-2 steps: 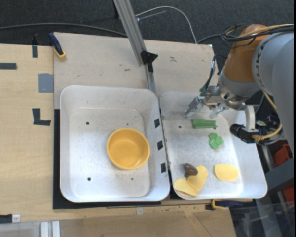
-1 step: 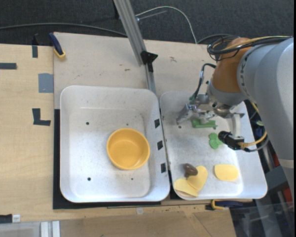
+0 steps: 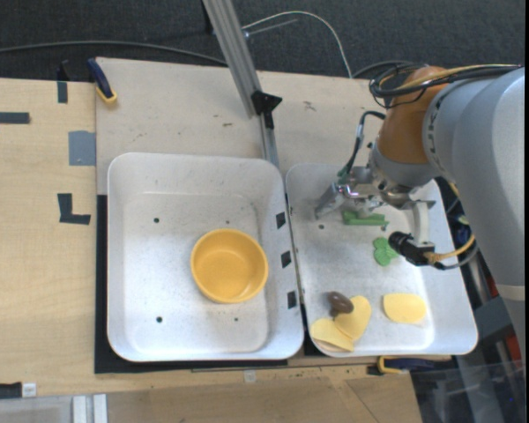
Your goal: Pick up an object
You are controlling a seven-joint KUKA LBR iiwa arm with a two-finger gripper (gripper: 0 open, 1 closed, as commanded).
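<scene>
Your gripper [image 3: 363,203] hangs low over the far part of the right bin [image 3: 450,346], and you cannot tell its state from here. A green stick-like piece [image 3: 365,220] lies right beneath it, long axis running left to right across the bin. A second green piece [image 3: 384,252] sits just nearer the camera, with yellow pieces [image 3: 406,307] well apart at the near edge.

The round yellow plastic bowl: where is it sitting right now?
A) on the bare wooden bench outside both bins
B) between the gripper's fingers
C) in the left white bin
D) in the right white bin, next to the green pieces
C. The round yellow plastic bowl rests upright on the floor of the left white bin, well away from the gripper, which is over the right white bin.
</scene>
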